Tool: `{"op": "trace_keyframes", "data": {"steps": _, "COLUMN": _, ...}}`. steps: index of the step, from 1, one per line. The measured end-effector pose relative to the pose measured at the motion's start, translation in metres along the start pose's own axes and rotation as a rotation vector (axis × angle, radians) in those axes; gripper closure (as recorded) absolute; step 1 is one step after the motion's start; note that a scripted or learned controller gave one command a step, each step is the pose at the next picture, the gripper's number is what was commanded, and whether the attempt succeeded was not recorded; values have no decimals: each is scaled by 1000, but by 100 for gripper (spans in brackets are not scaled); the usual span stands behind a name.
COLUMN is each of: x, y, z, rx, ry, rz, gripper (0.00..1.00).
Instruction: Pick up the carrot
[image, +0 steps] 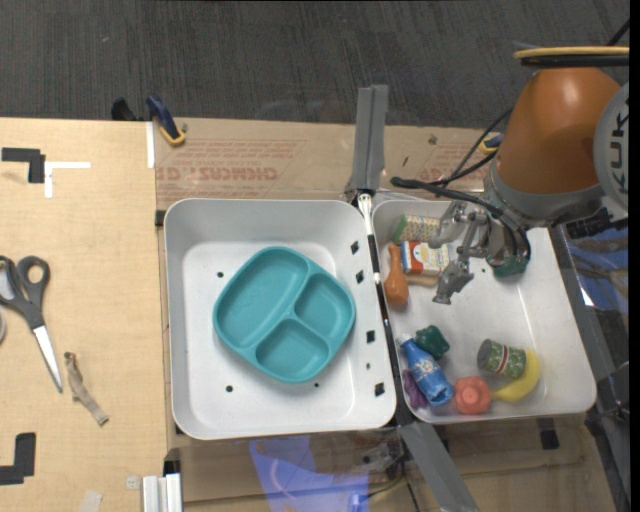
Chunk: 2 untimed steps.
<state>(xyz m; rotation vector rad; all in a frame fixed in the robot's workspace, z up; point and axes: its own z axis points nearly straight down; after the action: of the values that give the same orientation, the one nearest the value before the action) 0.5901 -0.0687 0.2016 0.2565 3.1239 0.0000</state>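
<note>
The carrot (397, 283) is a short orange piece lying against the left wall of the right bin (560, 330), near its far end. My gripper (460, 272) hangs over the far middle of that bin, a little to the right of the carrot and apart from it. Nothing shows held in it. A white packet with a red label (428, 258) lies between the carrot and the gripper.
The right bin also holds a blue bottle (425, 372), a dark green piece (432, 341), a pink-red item (473, 395), a yellow banana (522, 382) and a small can (498, 357). A teal divided plate (285, 313) sits in the left bin (190, 380). Scissors (30, 300) lie on the bench at left.
</note>
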Motion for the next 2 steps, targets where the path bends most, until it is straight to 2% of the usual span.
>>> {"op": "trace_keyframes", "data": {"steps": 1, "x": 58, "y": 29, "z": 10, "rx": 3, "ry": 7, "rz": 530, "gripper": 0}}
{"op": "trace_keyframes", "data": {"steps": 2, "x": 49, "y": 78, "z": 10, "rx": 2, "ry": 6, "rz": 325, "gripper": 0}}
